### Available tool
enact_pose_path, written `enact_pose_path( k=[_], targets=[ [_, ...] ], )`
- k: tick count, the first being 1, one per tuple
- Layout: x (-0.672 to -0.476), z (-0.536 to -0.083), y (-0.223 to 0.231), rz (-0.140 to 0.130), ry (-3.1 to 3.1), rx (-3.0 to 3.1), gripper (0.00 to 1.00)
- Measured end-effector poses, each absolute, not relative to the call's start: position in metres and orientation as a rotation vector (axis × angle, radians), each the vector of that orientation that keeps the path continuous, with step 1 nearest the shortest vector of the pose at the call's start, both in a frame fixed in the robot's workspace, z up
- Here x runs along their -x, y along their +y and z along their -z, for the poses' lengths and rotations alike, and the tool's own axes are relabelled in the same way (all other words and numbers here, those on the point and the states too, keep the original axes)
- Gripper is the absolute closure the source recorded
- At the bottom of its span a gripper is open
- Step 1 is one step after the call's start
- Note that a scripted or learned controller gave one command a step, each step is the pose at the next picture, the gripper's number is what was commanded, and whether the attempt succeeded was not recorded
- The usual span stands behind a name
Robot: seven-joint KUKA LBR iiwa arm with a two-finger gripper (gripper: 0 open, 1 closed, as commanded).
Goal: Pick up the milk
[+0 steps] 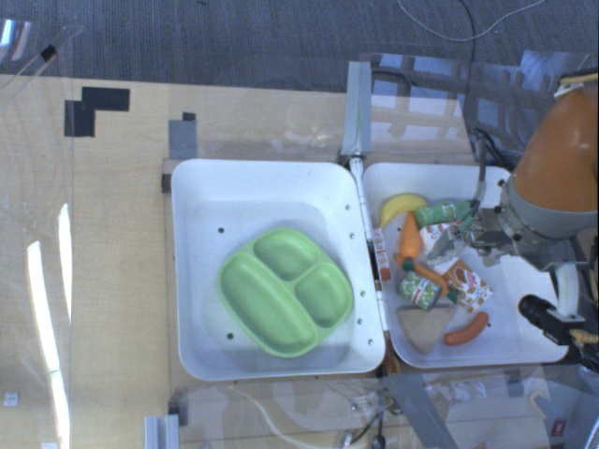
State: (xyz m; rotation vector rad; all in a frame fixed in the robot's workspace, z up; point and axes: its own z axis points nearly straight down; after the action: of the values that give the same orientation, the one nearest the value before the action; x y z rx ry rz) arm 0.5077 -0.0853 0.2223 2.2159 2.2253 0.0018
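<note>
Fingers (456, 241) low among right-bin (524, 349) toys beside milk (466, 286); labels unreadable.

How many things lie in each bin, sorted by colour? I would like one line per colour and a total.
Green: 3, the divided plate, a packet, a small carton
Orange or red: 4, two carrots, a sausage, a patterned carton
Yellow: 1, the banana
Tan: 1, the bread slice
Total: 9

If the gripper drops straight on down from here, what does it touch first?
Probably the pale carton directly under the gripper, lying between the carrot and the green packet; depth is unclear from this slanted view.
</note>
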Motion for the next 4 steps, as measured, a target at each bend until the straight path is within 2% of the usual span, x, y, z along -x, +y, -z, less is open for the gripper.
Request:
enact_pose_path(
  k=[1,2,3,4],
  targets=[
    [-0.555,-0.139,-0.152,-0.001,2.241,-2.2,0.0],
    [-0.583,-0.088,-0.153,-0.007,2.33,-2.098,0.0],
    [-0.586,-0.099,-0.153,-0.015,2.327,-2.096,1.0],
    [-0.586,-0.099,-0.153,-0.015,2.327,-2.096,0.0]
  ],
)
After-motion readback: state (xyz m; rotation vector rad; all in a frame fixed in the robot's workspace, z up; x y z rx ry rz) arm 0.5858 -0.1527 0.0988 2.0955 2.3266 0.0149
